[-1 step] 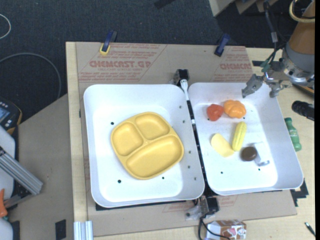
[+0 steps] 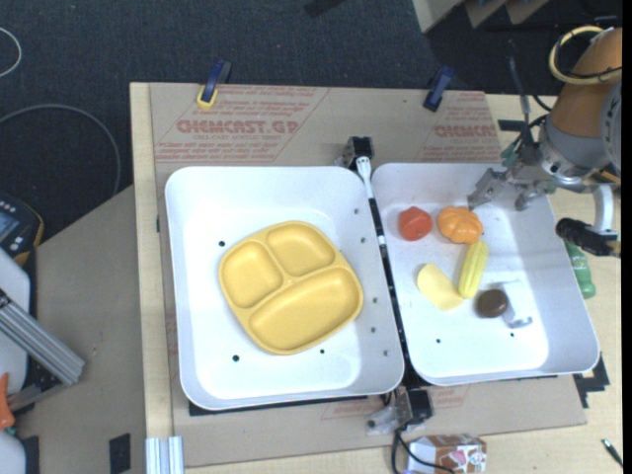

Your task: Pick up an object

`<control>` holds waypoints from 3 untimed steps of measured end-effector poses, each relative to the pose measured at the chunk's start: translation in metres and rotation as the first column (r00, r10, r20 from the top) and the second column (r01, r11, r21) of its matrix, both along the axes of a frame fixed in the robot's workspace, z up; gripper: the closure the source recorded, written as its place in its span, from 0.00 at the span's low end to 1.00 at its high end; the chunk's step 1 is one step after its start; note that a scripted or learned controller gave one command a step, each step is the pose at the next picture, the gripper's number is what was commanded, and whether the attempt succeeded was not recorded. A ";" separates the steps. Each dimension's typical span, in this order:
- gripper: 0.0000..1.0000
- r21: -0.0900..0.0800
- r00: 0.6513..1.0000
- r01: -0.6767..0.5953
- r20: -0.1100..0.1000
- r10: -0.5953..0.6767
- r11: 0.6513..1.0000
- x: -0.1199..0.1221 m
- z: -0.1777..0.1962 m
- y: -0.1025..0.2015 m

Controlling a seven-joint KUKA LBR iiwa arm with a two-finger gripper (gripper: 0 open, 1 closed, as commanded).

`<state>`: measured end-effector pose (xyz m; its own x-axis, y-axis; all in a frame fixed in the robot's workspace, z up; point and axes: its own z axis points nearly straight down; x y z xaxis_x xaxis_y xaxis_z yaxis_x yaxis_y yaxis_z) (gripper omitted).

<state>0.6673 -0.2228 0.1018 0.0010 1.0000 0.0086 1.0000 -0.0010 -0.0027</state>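
**Still reaching: nothing picked yet**

Plainly, we are at the approach step. The gripper [image 2: 506, 188] hangs over the far right part of the right bin [image 2: 553, 349], close to its back rim, and nothing sits between its fingers. They look spread apart, the metal tips splayed toward the toys, though the slanted view makes the gap hard to judge.

The candidates all lie in the right bin: a red pepper-like toy [image 2: 416, 223], an orange round toy [image 2: 459, 225] just beside it, a yellow corn cob [image 2: 472, 268] below that, a pale yellow piece [image 2: 437, 287] touching or nearly touching the corn, and a brown round object [image 2: 492, 303] near the corn's lower end. The orange toy is nearest the gripper, so we judge it the likely target. The next move calls for shifting slightly left and toward us, centring over that toy, descending, and then closing without nudging the red one alongside.

The left bin [image 2: 188, 265] holds a yellow divided plate [image 2: 288, 286], well apart from the action.

Several things we cannot settle: the gripper's height above the bin floor, what the small grey bit beside the brown object is, and most of the arm [image 2: 583, 117], which is cut off at the right edge.
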 end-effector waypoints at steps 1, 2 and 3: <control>0.00 0.001 1.000 -0.004 0.002 0.004 1.000 -0.065 -0.017 0.004; 0.00 -0.005 1.000 0.000 -0.005 0.000 1.000 -0.133 -0.017 0.019; 1.00 -0.009 1.000 0.000 0.004 0.000 1.000 -0.129 -0.007 0.018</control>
